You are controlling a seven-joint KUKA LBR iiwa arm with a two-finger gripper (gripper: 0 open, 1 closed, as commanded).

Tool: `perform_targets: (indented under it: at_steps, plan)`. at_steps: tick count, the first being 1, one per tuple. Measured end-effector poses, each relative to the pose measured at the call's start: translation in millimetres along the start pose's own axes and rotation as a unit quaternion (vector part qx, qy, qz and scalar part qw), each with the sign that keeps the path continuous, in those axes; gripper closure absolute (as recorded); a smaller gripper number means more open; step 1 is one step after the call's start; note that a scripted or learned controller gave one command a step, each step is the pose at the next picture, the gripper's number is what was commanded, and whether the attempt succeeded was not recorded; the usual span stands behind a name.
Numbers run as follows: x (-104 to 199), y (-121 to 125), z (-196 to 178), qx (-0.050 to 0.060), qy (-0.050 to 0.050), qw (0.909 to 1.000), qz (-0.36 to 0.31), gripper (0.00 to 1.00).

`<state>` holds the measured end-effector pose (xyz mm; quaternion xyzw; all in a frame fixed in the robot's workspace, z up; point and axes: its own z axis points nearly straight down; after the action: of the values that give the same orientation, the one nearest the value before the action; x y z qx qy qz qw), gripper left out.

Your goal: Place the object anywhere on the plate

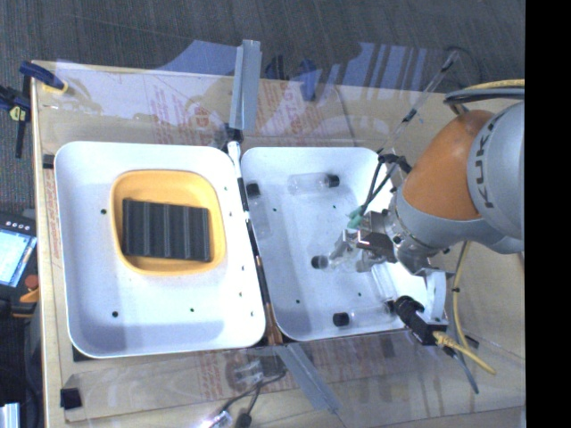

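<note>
A yellow plate lies in the left bin, with a dark ribbed rectangular insert on its middle. In the right bin lie several clear objects with black caps. One rests near the far wall, another at mid-bin, and a third by the near wall. My gripper hangs low over the right bin's right half, just right of the mid-bin clear object and seemingly touching its clear end. Whether anything is held is hidden by the wrist.
A small black piece sits at the right bin's far left corner. The raised divider runs between the bins. The arm's orange band and cables overhang the right bin's right side.
</note>
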<state>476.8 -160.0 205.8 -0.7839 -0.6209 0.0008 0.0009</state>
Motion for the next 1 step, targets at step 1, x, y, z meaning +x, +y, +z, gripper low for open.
perform_targets:
  at_steps: [1]
  plan:
    - [46.7, 25.4, -3.4, -0.001, 0.000, 0.9934, -0.115, 1.00]
